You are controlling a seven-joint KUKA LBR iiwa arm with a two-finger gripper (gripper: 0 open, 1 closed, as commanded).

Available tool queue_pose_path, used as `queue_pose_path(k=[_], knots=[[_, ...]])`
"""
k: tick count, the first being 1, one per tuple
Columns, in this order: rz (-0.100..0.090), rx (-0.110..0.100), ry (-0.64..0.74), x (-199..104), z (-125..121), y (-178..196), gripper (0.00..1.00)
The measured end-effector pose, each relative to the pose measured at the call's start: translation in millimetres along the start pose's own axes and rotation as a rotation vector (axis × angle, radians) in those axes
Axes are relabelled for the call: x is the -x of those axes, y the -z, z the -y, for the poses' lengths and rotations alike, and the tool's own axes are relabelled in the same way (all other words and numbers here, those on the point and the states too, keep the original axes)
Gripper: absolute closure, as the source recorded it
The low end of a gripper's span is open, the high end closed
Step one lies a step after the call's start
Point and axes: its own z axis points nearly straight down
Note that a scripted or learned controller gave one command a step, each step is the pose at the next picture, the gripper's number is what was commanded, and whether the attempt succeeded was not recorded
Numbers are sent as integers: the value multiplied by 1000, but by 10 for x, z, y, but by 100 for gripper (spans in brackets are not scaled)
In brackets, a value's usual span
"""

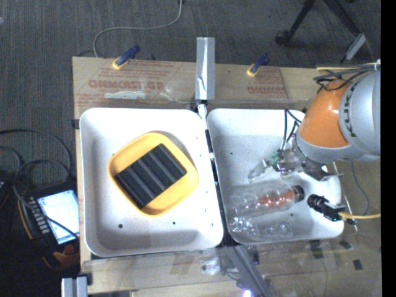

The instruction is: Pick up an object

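- Two white bins side by side on the surface point(86, 73): left bin point(99, 228), right bin point(241, 135).
- Left bin: one yellow tray-like object with a black ribbed insert point(153, 172), lying about centre, turned at a slant.
- Right bin: one clear plastic bottle point(269, 200) with orange contents and a dark cap, lying on its side toward 5 o'clock; clear crumpled plastic point(257, 228) just beside it at 6 o'clock.
- One end effector point(281, 161) low over the right bin, just at 12 o'clock of the bottle; grip state cannot be told.
- Two blue-and-yellow clamps point(125, 56) at the far edge.
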Motion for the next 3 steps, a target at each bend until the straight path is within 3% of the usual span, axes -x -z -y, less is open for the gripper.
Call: queue_pose_path(k=[1,2,3], knots=[[6,10,82,-99,584,16,0],[3,14,85,-118,556,122,100],[1,-8,91,-495,113,1904,100]])
